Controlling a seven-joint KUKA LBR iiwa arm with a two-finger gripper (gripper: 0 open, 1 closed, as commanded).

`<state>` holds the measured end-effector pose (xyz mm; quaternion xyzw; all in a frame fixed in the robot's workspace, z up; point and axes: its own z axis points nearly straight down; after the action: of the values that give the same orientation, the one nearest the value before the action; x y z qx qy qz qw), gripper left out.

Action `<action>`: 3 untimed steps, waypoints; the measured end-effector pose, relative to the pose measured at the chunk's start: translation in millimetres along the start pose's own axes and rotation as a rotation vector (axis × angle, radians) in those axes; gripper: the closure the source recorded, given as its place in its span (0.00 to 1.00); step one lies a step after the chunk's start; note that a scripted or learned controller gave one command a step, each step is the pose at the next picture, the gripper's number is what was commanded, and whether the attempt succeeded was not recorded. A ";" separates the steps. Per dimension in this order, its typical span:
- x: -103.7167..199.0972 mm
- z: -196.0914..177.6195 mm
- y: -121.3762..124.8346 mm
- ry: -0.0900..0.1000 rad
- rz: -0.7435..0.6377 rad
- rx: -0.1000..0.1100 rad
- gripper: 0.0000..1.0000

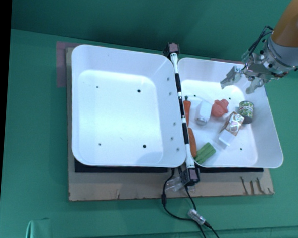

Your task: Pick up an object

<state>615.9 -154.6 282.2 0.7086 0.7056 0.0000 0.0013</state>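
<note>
Gripper (241, 81) hovers with jaws spread wide and holding nothing above the right bin (268, 148); recommend descending straight over the red object (220, 107) below, isolated enough from its neighbours for 1 clean closure.

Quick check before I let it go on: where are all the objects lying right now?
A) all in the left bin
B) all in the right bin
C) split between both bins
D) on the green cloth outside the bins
B: the carrots, the white cup, the red piece, the small can, the carton and the green piece all lie in the right bin, below the open end effector.
</note>
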 end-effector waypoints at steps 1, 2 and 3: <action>-10.4 91.0 34.0 -0.002 0.000 -0.002 0.00; -12.2 78.7 35.8 -0.007 0.004 -0.008 1.00; 8.9 -42.9 85.7 -0.003 -0.001 -0.004 1.00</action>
<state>701.5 -146.0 325.2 0.7083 0.7059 0.0005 0.0039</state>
